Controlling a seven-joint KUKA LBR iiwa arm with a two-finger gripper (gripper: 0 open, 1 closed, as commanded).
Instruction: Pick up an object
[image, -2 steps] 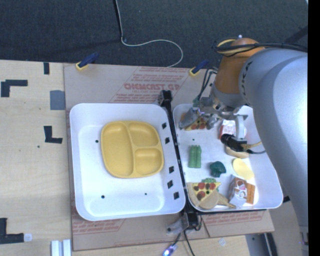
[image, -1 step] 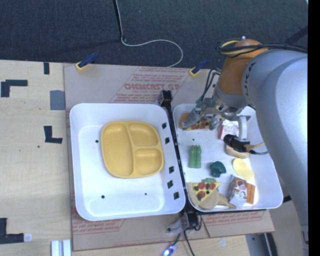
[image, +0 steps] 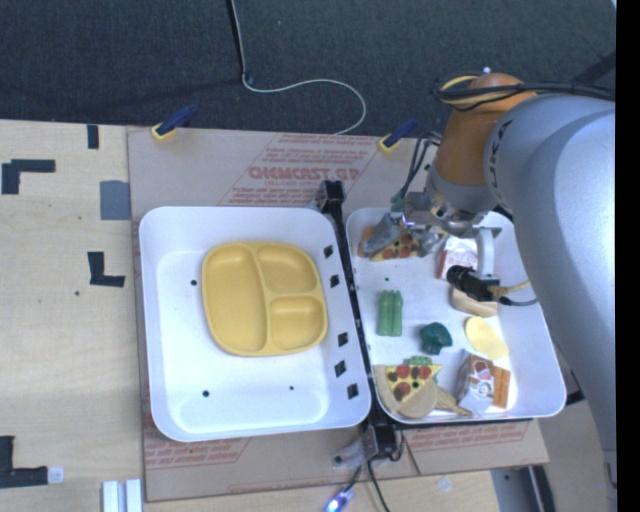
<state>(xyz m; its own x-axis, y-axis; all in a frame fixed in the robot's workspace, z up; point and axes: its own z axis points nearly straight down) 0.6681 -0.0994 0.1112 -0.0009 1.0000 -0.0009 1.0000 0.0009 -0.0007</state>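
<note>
Here my gripper (image: 412, 222) hangs low over the far end of the right shallow white bin (image: 530, 400), right at a small flat toy pizza slice with orange crust and red dots (image: 385, 243). That slice lies just under and beside my fingertips, at the bin's far left corner; whether it sits between them, or whether they are spread or pressed together, I cannot tell.

Taking that slice as the mark: a green ribbed block (image: 389, 312) lies nearer the camera, a dark green lump (image: 435, 337) beyond it to the right, and a second pizza wedge (image: 412, 384) at the near rim. In the left white bin (image: 170, 390) rests a yellow divided plastic plate (image: 265, 297).
</note>
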